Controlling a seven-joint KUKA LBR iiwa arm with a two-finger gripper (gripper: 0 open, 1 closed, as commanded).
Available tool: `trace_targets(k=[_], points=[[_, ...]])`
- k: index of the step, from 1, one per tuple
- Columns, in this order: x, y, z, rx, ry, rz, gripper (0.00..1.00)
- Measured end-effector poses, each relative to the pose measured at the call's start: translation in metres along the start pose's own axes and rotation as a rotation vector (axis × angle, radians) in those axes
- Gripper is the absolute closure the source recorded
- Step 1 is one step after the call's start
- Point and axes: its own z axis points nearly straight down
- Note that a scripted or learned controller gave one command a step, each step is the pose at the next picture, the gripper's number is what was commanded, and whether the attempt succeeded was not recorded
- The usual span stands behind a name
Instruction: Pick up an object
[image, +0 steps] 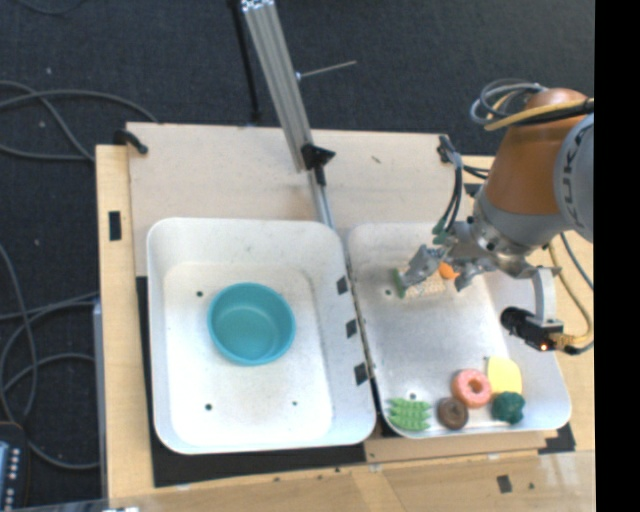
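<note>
The claw (432, 268) hangs over the upper part of the right bin (430, 340); I cannot tell its state. A small orange piece (448, 269) shows right at it, though contact is unclear. Below the claw, well apart, along the bin's lower edge: green toy (408, 412), brown donut (453, 413), pink donut (471, 387), yellow block (505, 376), dark green piece (509, 407). Far to the claw's left, a teal bowl (251, 322) sits in the left bin (180, 400).

Even, bright overhead light — the two shallow white plastic bins (180, 300) look slightly washed out, shadows are faint, and the whole frame is soft, with small items blurred.
</note>
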Motion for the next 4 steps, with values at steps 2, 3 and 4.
trace_targets(k=[2, 3, 4], points=[[-0.006, -0.001, 0.062, 0.006, -0.004, 0.005, 0.0], [-0.008, -0.002, 0.115, 0.005, -0.004, 0.005, 0.0], [-0.008, 0.0, 0.101, -0.003, -0.002, 0.011, 1.0]])
